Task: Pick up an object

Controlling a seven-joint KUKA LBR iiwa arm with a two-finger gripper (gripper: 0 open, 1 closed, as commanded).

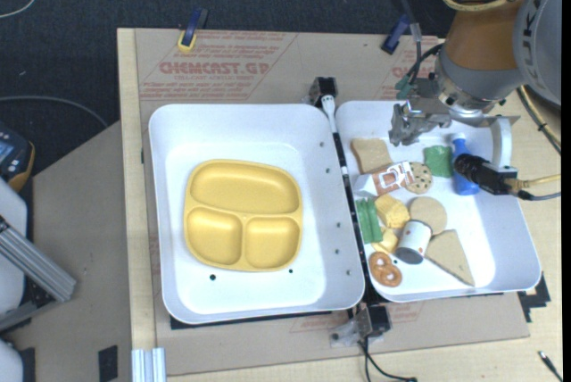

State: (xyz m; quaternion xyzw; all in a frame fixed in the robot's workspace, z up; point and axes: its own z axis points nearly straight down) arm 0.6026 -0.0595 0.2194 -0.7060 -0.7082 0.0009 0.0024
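My gripper [407, 128] hangs over the far left part of the right bin [508, 233], under the orange band of the arm. It is just beyond a tan toast slice [369, 153] and left of a green piece [438, 161] and a blue piece [463, 176]. I see nothing held in it. Nearer the front lie a chocolate-chip cookie [417, 179], a red and white packet [389, 180], a yellow chunk [391, 211], a round tan disc [427, 211], a small white can [410, 242], a pretzel [384, 268], a tan wedge [452, 255] and a long green piece [367, 220].
The left bin [169, 148] holds a yellow three-compartment plate [243, 213]. A black ridge [339, 166] divides the two bins. Cables run off the arm at the right [526, 184]. Cardboard [223, 59] lies under both bins.
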